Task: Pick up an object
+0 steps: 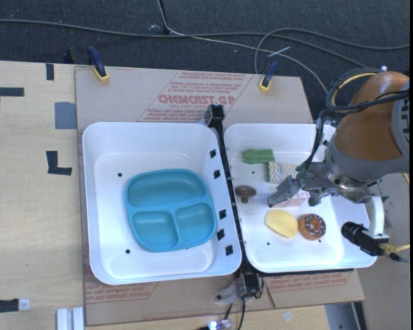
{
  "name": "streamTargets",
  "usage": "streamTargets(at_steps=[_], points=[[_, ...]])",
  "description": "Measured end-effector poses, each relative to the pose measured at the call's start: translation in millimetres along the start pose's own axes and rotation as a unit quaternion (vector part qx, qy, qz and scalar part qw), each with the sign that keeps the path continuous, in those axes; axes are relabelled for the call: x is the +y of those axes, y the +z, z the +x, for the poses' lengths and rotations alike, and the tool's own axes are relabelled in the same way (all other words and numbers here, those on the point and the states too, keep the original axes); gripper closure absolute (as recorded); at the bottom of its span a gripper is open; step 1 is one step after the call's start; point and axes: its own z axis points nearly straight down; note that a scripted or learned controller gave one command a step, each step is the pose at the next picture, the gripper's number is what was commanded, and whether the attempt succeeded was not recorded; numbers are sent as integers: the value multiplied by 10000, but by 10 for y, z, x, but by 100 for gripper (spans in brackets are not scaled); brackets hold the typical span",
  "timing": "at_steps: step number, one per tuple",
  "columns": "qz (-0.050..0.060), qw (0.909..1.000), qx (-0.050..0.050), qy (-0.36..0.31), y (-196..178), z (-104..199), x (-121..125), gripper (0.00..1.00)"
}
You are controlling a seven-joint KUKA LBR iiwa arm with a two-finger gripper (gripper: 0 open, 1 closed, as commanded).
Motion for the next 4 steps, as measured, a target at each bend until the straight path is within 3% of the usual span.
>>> streamTargets(at_steps=[1,3,4], points=[[-67,10000,-5,-21,-72,7,25,0],[-61,10000,-5,-18,1029,-22,92,0],[-106,9999,-31,-14,1217,-37,113,0]])
